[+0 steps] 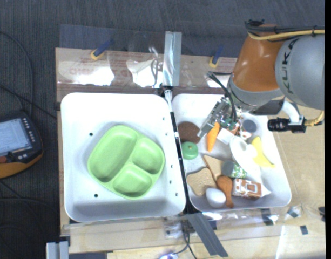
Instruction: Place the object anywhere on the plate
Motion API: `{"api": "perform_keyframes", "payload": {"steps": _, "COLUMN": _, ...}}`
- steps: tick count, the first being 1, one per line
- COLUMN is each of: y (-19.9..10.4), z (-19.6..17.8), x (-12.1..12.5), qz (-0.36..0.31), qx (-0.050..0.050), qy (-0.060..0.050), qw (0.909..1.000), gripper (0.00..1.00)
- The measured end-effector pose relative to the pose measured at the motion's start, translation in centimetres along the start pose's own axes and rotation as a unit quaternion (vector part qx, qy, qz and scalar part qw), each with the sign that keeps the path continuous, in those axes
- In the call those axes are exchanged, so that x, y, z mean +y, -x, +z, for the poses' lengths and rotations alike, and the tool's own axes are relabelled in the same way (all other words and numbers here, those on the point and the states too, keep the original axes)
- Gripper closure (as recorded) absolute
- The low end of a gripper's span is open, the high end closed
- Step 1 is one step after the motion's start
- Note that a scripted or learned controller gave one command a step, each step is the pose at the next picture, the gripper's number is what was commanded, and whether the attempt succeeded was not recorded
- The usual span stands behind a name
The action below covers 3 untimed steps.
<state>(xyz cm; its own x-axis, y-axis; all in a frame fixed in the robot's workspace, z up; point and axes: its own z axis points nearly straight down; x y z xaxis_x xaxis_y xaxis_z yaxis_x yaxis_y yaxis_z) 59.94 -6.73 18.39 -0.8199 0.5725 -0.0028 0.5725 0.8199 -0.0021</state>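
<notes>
We see the gripper (215,124) over the right bin (281,190), its fingers pinching the top of the carrot (211,137), the green plate (127,161) well to their left.

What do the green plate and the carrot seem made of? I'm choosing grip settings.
The green plate looks like moulded plastic, matte with soft highlights and smooth rounded compartments. The carrot by the tool looks like toy plastic: uniform orange, smooth surface, though that is less certain.
</notes>
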Motion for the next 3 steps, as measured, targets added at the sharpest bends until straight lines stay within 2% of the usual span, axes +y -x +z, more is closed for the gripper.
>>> {"api": "perform_keyframes", "payload": {"steps": 1, "y": -9.6, "z": 0.0, "x": 5.8, "qz": -0.095, "qx": 0.002, "qy": 0.002, "qw": 0.9955, "gripper": 1.00}}
{"api": "perform_keyframes", "payload": {"steps": 2, "y": -14.4, "z": -0.4, "x": 4.8, "qz": -0.023, "qx": 0.002, "qy": 0.001, "qw": 0.9997, "gripper": 1.00}}
{"api": "perform_keyframes", "payload": {"steps": 3, "y": -14.5, "z": -1.5, "x": 11.7, "qz": 0.064, "qx": 0.002, "qy": 0.000, "qw": 0.9979, "gripper": 1.00}}
